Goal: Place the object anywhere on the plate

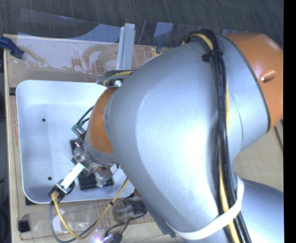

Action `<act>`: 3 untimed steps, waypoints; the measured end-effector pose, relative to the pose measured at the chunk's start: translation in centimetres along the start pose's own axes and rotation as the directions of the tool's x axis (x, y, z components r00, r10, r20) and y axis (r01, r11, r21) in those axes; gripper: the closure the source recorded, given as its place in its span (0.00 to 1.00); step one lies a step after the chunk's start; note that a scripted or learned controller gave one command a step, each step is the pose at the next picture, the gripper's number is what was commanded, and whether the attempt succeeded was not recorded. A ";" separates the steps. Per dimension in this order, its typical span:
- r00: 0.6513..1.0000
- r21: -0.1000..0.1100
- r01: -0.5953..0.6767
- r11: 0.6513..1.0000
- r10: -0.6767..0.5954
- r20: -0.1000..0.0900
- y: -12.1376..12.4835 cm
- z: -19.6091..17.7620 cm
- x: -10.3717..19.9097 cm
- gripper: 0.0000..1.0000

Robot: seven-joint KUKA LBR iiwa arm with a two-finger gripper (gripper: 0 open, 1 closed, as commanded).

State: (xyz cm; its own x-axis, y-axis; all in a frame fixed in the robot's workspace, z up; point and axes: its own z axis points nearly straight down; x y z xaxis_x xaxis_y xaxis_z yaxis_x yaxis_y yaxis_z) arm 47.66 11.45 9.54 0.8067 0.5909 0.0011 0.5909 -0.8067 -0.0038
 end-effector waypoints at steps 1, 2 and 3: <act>1.000 0.005 0.008 1.000 -0.008 -0.003 -0.2 -1.0 0.2 1.00; 0.995 -0.003 -0.103 0.995 0.103 0.001 -7.3 -12.4 5.2 1.00; 1.000 0.002 -0.017 1.000 0.017 0.011 -7.3 -2.5 4.9 1.00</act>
State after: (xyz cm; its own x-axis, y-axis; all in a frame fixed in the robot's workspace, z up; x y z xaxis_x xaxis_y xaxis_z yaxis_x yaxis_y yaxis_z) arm 47.34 20.24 12.10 0.8166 0.5772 -0.0096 0.5771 -0.8166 -0.0056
